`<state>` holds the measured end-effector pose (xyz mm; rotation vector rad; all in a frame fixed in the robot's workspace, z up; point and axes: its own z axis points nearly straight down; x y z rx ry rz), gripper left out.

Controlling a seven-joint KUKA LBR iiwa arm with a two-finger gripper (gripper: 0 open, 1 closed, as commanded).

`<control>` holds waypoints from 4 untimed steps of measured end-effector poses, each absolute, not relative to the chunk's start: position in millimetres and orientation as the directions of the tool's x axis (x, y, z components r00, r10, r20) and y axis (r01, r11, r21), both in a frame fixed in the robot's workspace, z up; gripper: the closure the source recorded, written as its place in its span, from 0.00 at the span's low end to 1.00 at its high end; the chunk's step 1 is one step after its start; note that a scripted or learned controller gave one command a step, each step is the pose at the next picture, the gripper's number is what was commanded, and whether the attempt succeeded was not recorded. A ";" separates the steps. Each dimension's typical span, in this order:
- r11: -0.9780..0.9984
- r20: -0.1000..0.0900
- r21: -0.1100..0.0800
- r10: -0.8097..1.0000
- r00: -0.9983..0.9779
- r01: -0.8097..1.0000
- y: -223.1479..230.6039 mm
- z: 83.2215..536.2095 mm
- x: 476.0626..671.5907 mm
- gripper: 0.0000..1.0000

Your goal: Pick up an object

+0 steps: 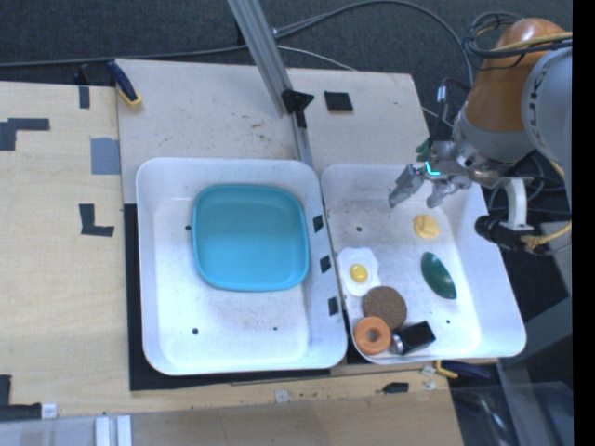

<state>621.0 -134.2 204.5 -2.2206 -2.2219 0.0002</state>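
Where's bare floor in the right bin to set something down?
Free: the right bin's upper-left floor, between the tool and the fried egg. Crowded: the lower-left corner, with egg, brown disc, orange ring and black item.

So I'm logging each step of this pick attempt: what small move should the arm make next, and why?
Probably a short descent toward the small yellow piece. The pincer hangs open just above it in the right bin, with nothing between its fingers, and that piece lies apart from the green object and the fried egg, so it looks like the easiest grab.
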 end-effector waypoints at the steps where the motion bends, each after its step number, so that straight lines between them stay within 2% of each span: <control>1: 0.001 0.000 0.000 1.000 -0.001 1.000 -134.1 204.4 620.9 0.00; 3: 0.001 0.001 -0.006 1.000 -0.001 1.000 -134.3 98.3 611.9 0.00; 4: 0.001 -0.001 0.000 1.000 -0.001 1.000 -134.0 89.1 612.1 0.00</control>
